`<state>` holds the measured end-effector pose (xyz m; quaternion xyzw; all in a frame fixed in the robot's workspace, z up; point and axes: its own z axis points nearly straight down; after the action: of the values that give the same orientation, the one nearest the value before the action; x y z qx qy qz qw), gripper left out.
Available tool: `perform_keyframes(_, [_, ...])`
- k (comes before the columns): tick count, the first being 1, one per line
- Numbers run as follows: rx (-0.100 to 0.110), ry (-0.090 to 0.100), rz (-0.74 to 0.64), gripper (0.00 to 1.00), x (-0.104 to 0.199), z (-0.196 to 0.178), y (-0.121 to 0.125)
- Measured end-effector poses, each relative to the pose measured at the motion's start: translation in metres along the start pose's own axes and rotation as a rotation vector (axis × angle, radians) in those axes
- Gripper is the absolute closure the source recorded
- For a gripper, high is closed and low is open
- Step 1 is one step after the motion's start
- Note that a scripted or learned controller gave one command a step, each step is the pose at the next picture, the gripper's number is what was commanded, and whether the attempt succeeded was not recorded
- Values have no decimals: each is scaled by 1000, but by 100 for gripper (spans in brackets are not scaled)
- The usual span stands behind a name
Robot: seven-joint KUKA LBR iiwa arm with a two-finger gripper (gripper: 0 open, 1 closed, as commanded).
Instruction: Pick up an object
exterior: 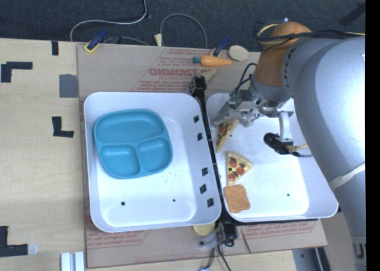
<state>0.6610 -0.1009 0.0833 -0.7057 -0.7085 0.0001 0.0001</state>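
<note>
Two toy foods lie just below the pincer in the right bin.
Pizza slice nearest, toast beyond it; pincer's opening cannot be told.

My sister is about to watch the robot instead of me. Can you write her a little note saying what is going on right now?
Gripper: down in the right bin, near its upper left corner; whether the jaws are open or shut cannot be told.
Right bin: a striped toy food piece right by the gripper, a toy pizza slice below it, a toy toast piece lower still.
Left bin: a blue divided plate.
Done: nothing visibly lifted yet.
Left: grasp one object, probably the striped piece nearest the gripper, and raise it.
</note>
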Motion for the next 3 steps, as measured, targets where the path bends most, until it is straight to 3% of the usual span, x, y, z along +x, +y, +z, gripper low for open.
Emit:
perform_keyframes(1, [-4,-4,0,100,-1,-13,-1])
perform_keyframes(2, [-2,-4,0,0,-1,-12,-1])
perform_keyframes(3, [-6,-3,3,0,4,-3,-25])
